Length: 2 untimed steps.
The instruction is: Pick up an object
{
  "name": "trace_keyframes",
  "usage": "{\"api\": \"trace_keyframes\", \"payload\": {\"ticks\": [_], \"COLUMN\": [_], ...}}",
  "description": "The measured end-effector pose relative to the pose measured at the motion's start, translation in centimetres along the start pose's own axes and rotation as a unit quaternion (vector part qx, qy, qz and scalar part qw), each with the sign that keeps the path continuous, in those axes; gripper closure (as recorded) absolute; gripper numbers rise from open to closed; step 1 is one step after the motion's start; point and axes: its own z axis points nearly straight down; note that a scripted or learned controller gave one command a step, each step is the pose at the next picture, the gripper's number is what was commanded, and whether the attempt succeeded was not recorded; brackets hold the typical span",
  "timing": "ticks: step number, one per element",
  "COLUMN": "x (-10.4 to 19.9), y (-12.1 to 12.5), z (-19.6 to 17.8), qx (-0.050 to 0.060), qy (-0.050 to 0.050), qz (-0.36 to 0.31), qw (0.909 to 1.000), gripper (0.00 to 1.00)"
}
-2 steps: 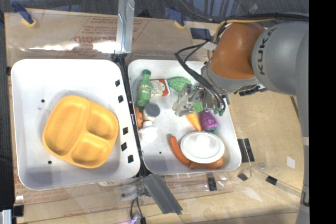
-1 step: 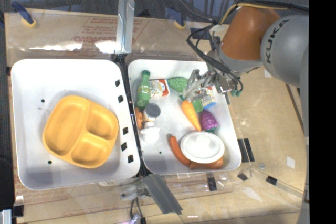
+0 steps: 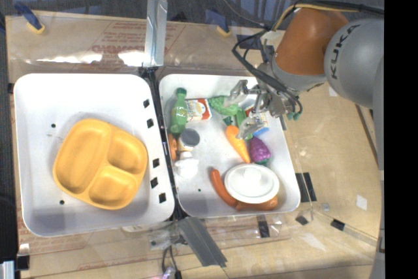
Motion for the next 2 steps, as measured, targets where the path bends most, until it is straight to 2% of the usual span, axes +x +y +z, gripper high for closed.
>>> {"api": "trace_keyframes", "payload": {"ticks": [1, 2], "x": [0.4, 6.2], "y": [1.8, 4.0], "z": [4.1, 4.0], "qx": [-0.001, -0.001], "qy": [0.002, 0.002], "qz": [0.03, 0.128], "qw": [0.9996, 0.9918], "gripper": [0.0, 0.0]}}
